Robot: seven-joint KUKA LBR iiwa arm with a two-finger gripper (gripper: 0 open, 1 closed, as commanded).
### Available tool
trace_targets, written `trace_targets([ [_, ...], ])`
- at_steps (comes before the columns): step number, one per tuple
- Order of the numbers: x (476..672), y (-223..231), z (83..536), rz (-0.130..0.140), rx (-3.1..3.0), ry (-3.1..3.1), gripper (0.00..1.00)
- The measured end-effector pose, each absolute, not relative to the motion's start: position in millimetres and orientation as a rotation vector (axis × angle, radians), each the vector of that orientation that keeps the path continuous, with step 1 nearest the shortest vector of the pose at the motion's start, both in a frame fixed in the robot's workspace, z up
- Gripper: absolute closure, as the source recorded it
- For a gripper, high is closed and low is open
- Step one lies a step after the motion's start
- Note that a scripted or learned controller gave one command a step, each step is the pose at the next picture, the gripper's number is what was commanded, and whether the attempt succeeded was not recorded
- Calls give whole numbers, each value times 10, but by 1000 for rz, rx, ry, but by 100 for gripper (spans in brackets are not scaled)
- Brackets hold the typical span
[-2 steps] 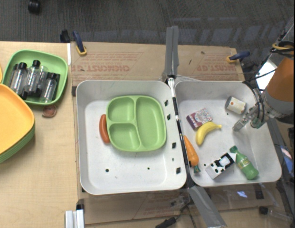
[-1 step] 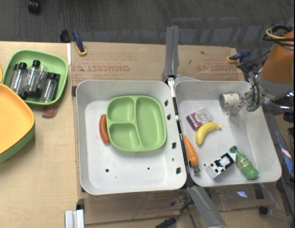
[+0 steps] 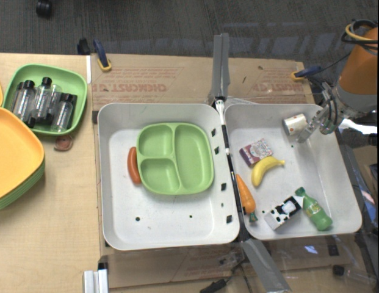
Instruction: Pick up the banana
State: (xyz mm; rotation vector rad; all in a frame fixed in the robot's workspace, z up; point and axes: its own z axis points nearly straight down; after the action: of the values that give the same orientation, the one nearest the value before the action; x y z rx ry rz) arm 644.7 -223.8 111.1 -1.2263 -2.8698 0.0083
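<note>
Green bottle (image 3: 315,212), banana (image 3: 266,168), perhaps end effector (image 3: 297,126) above.

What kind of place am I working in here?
Probably a robotics lab bench, not a kitchen: two white bins clamped on cardboard, toy food like the banana, and an office chair's caster on carpet.

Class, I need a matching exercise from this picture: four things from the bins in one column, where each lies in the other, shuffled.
Things:
1. banana
2. green plate
3. carrot
4. green bottle

Places:
A. left bin, middle
B. right bin, near right corner
C. right bin, middle, beside the purple packet
D. right bin, along its left wall

Pairs: 1-C, 2-A, 3-D, 4-B
</note>
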Motion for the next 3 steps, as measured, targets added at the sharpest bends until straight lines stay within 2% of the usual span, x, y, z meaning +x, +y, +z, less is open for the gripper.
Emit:
trace_targets([
  [1, 6432, -1776, 1577, -1, -737, -3059, 100],
  [2, 6313, -2222, 1699, 0, -297, -3134, 100],
  [3, 6547, -2162, 1908, 1, 8, -3150, 100],
])
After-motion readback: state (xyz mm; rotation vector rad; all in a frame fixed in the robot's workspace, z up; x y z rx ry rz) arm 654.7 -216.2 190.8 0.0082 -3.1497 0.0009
